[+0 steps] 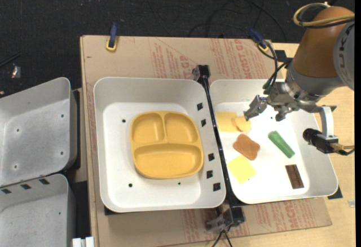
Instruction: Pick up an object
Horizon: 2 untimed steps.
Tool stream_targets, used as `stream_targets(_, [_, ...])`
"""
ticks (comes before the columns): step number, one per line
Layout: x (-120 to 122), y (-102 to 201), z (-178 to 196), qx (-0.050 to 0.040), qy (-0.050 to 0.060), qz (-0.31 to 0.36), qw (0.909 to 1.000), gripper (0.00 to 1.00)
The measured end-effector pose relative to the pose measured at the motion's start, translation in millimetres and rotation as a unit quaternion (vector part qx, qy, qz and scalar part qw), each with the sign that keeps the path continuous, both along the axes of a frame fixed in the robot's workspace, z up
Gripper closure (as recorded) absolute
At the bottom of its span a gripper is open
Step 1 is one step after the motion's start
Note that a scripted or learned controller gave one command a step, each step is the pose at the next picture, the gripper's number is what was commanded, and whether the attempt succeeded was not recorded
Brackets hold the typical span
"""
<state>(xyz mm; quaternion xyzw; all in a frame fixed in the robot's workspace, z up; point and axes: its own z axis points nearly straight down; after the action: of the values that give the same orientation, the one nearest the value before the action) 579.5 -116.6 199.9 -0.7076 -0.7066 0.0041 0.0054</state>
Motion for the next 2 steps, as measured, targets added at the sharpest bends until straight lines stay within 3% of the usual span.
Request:
stream_targets(1, [3.0,0.1,7.1,-0.0008,-0.006,0.001,1.0,0.0])
stream_targets(2, [6.7,-3.4,-37.5,-0.001,-0.005,0.0,1.0,0.0])
